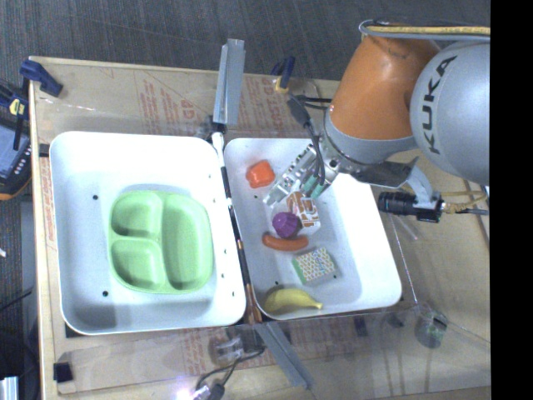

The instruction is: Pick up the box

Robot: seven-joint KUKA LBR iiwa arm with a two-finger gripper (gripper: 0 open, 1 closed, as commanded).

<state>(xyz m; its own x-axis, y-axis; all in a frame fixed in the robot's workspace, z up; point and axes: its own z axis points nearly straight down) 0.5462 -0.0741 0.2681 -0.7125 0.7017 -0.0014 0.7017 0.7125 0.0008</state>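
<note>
Small red-and-white cardboard box (306, 212) lies right of frame centre in the right-hand white bin (371, 252) — likely light, stiff, best pinched across its narrow sides. The tool (300, 185) sits just up-frame — its opening can't be told.

looks like a robotics lab, a test rig, not a home: brown board bench w/ red print (125, 98), blue clamp (40, 75) on its corner, two shallow white plastic bins (67, 223) side by side, dark grey office-type carpet (125, 15), and my big grey kuka arm w/ orange band (391, 90).
</note>
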